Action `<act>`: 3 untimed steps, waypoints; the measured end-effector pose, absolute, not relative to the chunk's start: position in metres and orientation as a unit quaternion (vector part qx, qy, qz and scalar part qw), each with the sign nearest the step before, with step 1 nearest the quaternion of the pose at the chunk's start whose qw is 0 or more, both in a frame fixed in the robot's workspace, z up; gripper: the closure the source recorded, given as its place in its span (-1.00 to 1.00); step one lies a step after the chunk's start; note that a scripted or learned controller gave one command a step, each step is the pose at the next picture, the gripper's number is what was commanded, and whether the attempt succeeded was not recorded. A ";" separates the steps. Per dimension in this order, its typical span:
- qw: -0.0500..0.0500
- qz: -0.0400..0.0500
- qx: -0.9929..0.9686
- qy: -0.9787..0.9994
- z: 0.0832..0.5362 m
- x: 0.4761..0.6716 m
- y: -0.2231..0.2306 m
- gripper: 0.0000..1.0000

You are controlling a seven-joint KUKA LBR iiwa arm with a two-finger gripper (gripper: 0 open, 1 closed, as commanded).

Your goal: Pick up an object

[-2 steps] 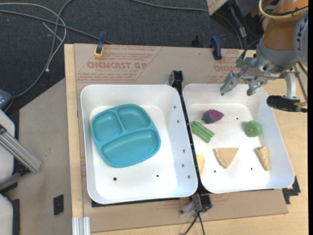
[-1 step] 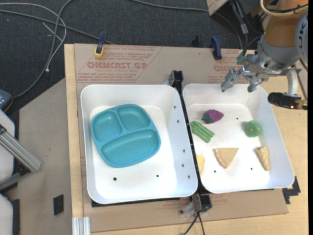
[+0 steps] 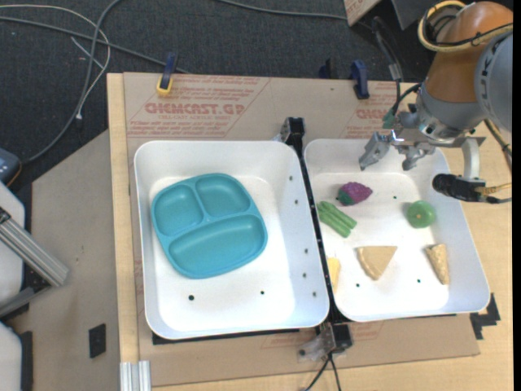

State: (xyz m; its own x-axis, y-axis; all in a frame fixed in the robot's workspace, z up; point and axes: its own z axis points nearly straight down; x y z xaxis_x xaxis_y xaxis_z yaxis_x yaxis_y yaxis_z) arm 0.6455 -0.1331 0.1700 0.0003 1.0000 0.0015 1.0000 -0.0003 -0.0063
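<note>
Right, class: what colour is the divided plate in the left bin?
Teal blue all over: the plate shows best in the camera view.

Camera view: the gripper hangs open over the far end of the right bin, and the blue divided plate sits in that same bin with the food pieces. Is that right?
Not quite. The camera view shows the blue divided plate in the left bin, apart from the food pieces. The rest stands: the gripper hangs open over the far end of the right bin.

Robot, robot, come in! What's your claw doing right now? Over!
Gripper open, holding nothing, above right bin's far edge. Purple toy nearest, just below it. Nothing in the way.
</note>
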 end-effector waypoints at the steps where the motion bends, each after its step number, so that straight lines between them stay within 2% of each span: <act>1: 0.003 0.002 -0.707 -0.707 0.126 0.641 -0.127 -1.00; 2: 0.003 0.002 -0.707 -0.707 0.082 0.640 -0.126 -1.00; 3: 0.000 -0.001 -0.707 -0.707 0.097 0.643 -0.126 1.00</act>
